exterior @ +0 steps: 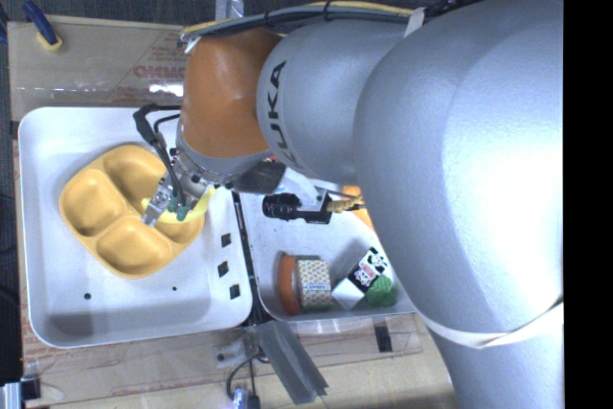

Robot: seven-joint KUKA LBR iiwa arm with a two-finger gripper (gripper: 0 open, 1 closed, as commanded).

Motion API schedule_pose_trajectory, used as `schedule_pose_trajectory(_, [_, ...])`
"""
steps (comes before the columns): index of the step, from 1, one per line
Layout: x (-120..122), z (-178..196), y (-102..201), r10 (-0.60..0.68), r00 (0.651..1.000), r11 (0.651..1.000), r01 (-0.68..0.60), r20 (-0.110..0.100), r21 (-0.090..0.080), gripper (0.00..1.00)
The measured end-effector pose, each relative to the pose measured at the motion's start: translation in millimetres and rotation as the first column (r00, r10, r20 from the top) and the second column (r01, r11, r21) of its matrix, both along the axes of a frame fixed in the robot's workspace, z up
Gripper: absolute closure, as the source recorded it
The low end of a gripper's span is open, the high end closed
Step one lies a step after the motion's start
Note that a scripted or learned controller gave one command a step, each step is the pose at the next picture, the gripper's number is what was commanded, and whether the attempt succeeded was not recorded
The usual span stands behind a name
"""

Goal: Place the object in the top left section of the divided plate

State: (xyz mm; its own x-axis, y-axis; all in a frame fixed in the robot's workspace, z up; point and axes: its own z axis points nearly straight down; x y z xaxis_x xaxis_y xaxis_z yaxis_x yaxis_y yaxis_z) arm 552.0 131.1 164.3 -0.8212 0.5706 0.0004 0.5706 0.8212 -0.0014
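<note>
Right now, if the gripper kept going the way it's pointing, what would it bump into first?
Most likely the yellow divided plate. The gripper points down and left over the plate's right side, so the plate's surface looks first in line, though how high it is above the plate is hard to judge from this view.

Most of the right-hand shallow white bin [287, 306] is hidden beneath the bulky grey arm [431, 139], a yellow-green object [180, 214] at the gripper [165, 206] is too small to be identified, and the finger state cannot be judged.
</note>
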Motion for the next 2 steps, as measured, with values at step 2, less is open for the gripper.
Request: schedule_pose_trajectory(2, [-73,27,41,0.191,0.982,0.982,-0.191,0.000,0.001,1.00])
